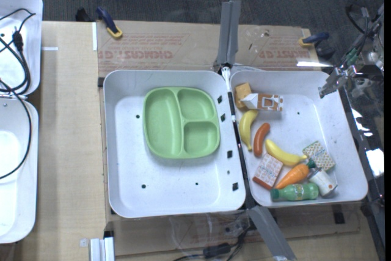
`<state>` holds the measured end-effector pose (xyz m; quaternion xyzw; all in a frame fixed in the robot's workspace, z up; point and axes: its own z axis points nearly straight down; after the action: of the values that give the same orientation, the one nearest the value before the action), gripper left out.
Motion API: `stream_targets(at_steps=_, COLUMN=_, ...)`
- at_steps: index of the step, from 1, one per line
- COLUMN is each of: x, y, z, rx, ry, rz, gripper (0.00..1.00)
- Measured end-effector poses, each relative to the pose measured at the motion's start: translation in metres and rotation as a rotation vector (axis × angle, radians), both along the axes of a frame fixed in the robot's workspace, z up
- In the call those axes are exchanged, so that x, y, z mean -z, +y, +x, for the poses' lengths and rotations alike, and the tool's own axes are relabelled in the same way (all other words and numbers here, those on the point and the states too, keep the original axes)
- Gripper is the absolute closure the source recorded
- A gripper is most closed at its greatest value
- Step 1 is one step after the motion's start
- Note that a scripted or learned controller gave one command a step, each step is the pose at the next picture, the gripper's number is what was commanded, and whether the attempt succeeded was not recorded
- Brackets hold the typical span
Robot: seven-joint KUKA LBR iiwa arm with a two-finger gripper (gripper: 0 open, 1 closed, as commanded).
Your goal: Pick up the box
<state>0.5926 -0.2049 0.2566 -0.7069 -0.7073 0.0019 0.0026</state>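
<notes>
The right bin (302, 116) holds several toy foods. A small white and orange box (269, 102) lies near its far left corner, beside a tan block (243, 91). A pink flat box (267, 171) and a teal patterned box (319, 156) lie toward the bin's near side. My gripper (333, 82) hangs at the bin's far right rim, well to the right of the white and orange box and touching none of the objects. It is small and dark against the arm's hardware.
Two bananas (247, 125) (284, 153), a red sausage (261, 137), a carrot (293, 174), a green bottle (295, 192) and a small white can (324, 181) crowd the right bin. A green divided plate (182, 122) sits in the left bin (122, 150).
</notes>
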Motion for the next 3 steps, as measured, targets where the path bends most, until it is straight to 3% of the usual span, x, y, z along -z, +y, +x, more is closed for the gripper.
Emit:
stream_targets(at_steps=1, x=0.025, y=-0.014, z=0.003, rx=-0.019, ry=0.0, rz=-0.001, gripper=0.0)
stream_targets(at_steps=2, x=0.113, y=-0.017, z=-0.05, rx=-0.027, ry=0.0, rz=0.002, gripper=0.0)
stream_targets(at_steps=3, x=0.154, y=-0.01, z=-0.093, rx=0.014, ry=0.004, rz=0.013, gripper=0.0)
